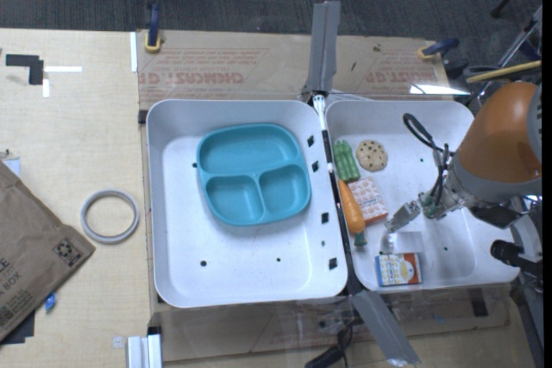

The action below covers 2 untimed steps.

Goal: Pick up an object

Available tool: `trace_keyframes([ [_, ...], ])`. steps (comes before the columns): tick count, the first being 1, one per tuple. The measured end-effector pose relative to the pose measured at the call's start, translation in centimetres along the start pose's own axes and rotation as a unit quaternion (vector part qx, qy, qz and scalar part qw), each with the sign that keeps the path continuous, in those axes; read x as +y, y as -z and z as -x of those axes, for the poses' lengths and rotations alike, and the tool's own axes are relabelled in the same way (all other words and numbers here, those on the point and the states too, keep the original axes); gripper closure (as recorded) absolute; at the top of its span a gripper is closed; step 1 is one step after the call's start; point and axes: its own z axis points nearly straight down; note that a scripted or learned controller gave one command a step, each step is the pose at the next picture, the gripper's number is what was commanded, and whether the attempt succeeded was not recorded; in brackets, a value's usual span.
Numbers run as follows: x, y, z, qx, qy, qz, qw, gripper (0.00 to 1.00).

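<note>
My gripper [395, 230] hangs low in the right bin [448, 258], and at this slant I cannot tell how my jaws stand; nothing shows between them.

Just at my six o'clock lies a small carton [398, 269] with a red and white printed face, flat on the bin floor — the nearest candidate. I judge it light and stiff enough at the edges, though thin card would dent under a hard squeeze. Lying flat, it offers only its short sides, so I would straddle those and close gently.

At my nine o'clock sits an orange toy carrot [350, 208], lying along the bin's left wall. It looks like smooth plastic — light, rigid, probably slippery; across its thick middle is the place.

At ten o'clock a pink patterned packet [371, 199] rests touching the carrot, likely thin and hard to pinch. Further toward eleven, green pods [345, 159] and a chocolate-chip cookie [372, 154] lie near the far wall.

Well off at nine o'clock, the left bin [172, 211] carries a blue divided plate [254, 174] — too broad for me.
</note>
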Motion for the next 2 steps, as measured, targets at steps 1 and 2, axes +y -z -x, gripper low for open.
trace_keyframes([
  [1,1.0,-0.1,-3.2,0.001,-0.168,-0.003,0.9857,0.0],
  [2,-1.4,-0.2,-5.3,0.001,-0.264,-0.004,0.9644,0.0],
])
